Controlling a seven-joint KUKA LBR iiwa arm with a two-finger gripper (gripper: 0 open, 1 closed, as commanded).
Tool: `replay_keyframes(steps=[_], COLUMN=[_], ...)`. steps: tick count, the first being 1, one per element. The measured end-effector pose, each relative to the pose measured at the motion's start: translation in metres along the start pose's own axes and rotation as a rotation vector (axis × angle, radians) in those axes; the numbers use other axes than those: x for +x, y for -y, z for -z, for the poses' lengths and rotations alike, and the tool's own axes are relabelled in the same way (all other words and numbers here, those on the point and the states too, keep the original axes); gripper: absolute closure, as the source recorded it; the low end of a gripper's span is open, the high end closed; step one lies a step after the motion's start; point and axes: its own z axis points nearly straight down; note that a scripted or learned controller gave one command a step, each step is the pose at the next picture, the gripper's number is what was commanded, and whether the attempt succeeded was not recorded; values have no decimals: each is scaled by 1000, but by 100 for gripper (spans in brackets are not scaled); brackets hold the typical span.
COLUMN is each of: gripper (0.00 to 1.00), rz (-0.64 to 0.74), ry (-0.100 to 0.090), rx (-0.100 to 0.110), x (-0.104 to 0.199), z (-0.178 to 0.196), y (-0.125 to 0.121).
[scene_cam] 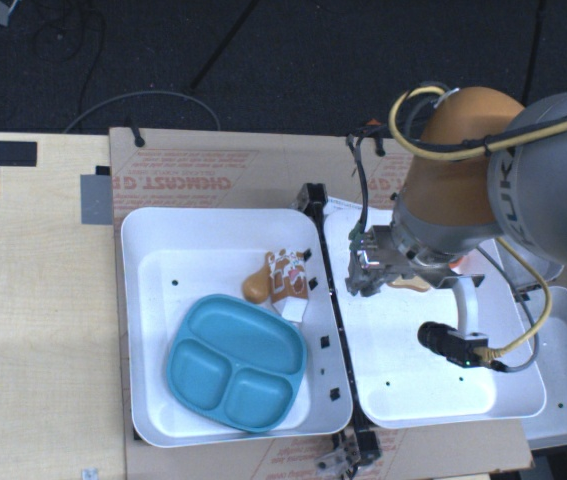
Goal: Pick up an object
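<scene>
Blue plastic three-compartment plate [236,362] lies in the left white bin [148,268], touching a small orange-and-white toy [278,278] at its upper right. Over the right white bin [413,398], the gripper [366,268] hangs low.

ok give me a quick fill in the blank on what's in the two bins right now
1. The blue divided plate lies in the ____ bin.
2. The plate has ____ compartments.
3. The small orange-brown toy lies beside the plate's ____ edge in the picture.
4. The gripper hangs over the ____ bin.

Missing words: left; three; upper; right
</scene>
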Motion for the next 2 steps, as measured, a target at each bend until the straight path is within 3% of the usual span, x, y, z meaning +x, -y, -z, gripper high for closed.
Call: replay_keyframes(steps=[1,2], gripper=[100,100], rz=[2,3], ry=[-1,0], rx=[1,-2], x=[50,99], z=[-3,2], y=[24,31])
